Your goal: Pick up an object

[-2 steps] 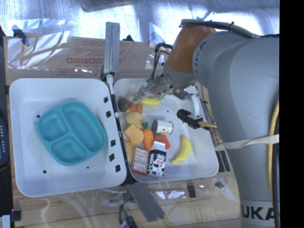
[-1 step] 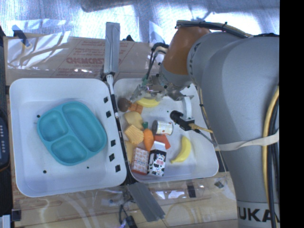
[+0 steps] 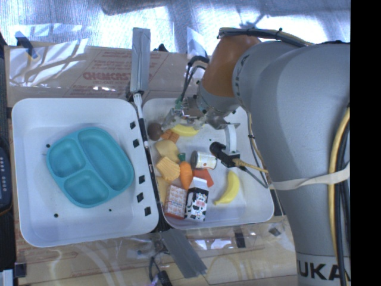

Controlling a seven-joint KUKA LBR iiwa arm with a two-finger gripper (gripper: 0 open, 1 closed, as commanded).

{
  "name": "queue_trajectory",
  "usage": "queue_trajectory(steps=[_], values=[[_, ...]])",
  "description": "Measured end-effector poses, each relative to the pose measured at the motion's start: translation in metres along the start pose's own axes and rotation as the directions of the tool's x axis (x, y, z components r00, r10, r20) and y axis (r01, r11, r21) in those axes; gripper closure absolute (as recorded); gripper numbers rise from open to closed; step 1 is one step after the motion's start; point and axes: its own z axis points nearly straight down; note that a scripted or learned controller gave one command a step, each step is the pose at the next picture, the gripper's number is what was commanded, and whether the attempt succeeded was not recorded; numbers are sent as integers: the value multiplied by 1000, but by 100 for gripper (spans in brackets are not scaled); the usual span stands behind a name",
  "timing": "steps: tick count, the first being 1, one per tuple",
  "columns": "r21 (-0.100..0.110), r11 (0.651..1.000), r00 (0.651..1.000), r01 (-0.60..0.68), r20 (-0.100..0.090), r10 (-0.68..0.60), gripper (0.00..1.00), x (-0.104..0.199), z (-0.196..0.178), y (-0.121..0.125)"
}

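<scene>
My arm [image 3: 286,100] hides the right bin's [image 3: 262,210] right edge and part of its far edge. My pincer [image 3: 187,117] sits low at that bin's far edge; whether it is spread or pinching, I cannot tell. Bench carries both bins, cardboard [image 3: 89,70] behind them. Left bin [image 3: 30,159] holds a blue divided tray [image 3: 89,165]. Toy food crowds the right bin's left edge: a banana [image 3: 228,189] toward its near right corner, well apart from the pincer; a small yellow piece [image 3: 186,130] just beside the pincer
</scene>
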Motion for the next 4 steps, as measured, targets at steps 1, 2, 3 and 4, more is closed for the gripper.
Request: queue_trajectory(steps=[1, 2, 3, 4], values=[[1, 999, 999, -35, -3, 35, 0, -1, 1, 5], [-1, 997, 997, -83, -4, 83, 0, -4, 1, 5], [-1, 997, 997, 83, -1, -83, 0, -5, 2, 10], [26, 997, 998, 66, -9, -66, 0, -23, 13, -36]])
